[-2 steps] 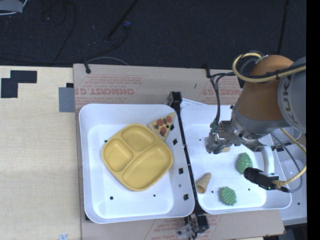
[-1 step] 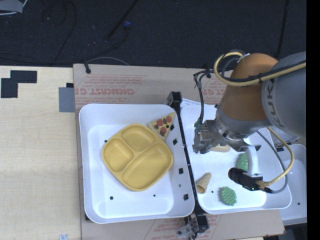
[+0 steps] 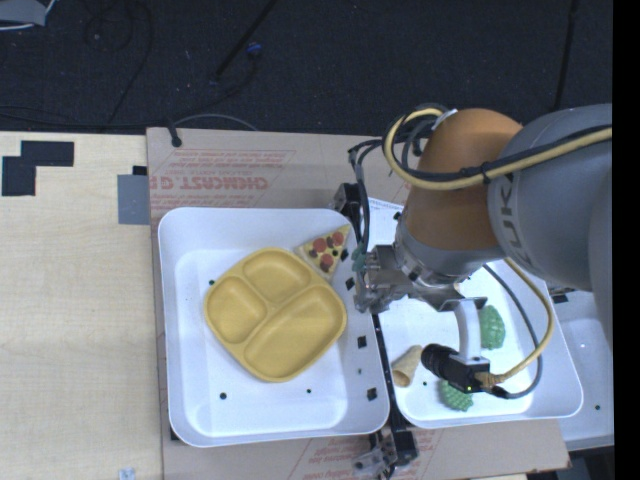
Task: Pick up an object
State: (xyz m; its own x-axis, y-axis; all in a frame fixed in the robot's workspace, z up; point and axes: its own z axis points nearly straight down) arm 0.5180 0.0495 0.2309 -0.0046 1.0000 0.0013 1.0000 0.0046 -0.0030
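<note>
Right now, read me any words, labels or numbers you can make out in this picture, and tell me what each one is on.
"CHEMCRET. C E", roughly, printed in red on the cardboard sheet behind the left bin; it appears upside down and too blurred to be sure.
Red print on the cardboard's front edge: too small to read.

We're looking down on the pale wood tabletop (image 3: 70, 298), with black and grey patches near its far left edge. A printed cardboard sheet (image 3: 250, 173) lies flat on it, and on that sheet we've got two shallow white bins side by side: the left bin (image 3: 185, 368) and the right bin (image 3: 560, 388), their inner rims touching.
</note>
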